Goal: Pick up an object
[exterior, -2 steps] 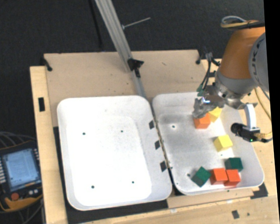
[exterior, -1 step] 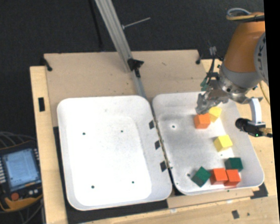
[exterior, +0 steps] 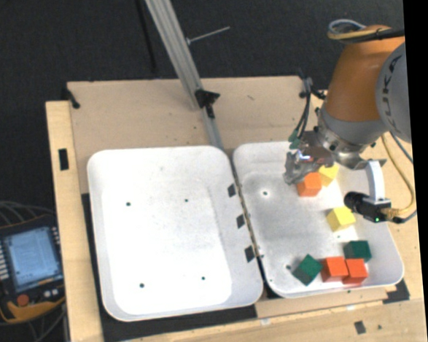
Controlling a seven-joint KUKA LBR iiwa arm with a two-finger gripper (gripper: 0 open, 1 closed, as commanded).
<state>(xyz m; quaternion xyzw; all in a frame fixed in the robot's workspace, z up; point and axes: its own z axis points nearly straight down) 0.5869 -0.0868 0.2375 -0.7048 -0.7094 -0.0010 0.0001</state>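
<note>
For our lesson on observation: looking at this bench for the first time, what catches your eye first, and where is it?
The grey and orange arm dominates the upper right, its gripper down in the right bin right beside an orange block. Next come the bright blocks there: a yellow block mid-bin, and green and orange ones along the near edge.

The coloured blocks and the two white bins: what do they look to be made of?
The blocks, such as the yellow block and the green block, look like painted wood or plastic: flat faces, crisp edges, matte even colour; which one is unclear. The right bin and left bin look like moulded plastic: rounded corners, smooth, faintly speckled.
</note>
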